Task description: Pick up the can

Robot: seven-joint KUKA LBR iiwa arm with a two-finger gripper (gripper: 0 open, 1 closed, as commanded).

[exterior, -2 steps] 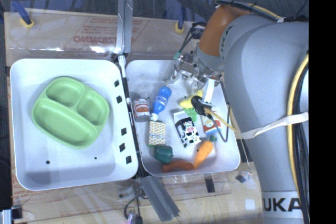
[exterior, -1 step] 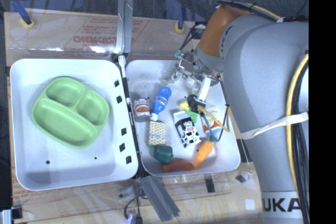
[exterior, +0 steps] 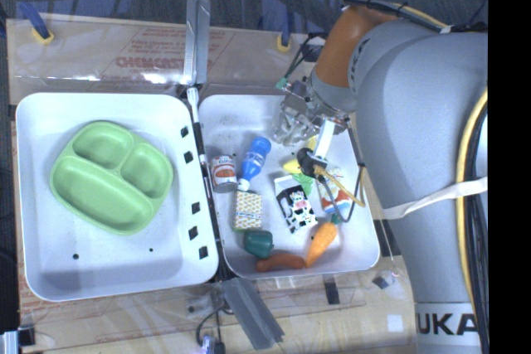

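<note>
1. The can (exterior: 223,172) lies at the left edge of the right bin (exterior: 365,257); its red-and-white label is too blurred to read.
2. The pincer (exterior: 296,125) hangs over the bin's upper middle, well apart from the can; I cannot tell its state.
3. Lower right of the frame, the arm (exterior: 431,178) shows "UKA".
4. A blue bottle (exterior: 254,161) lies just beside the can.

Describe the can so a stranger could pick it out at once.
Look in the right bin, along its left wall beside the divider. The can is there, just left of the blue bottle and above the checkered packet. It alone is a short cylinder with a red label.
</note>
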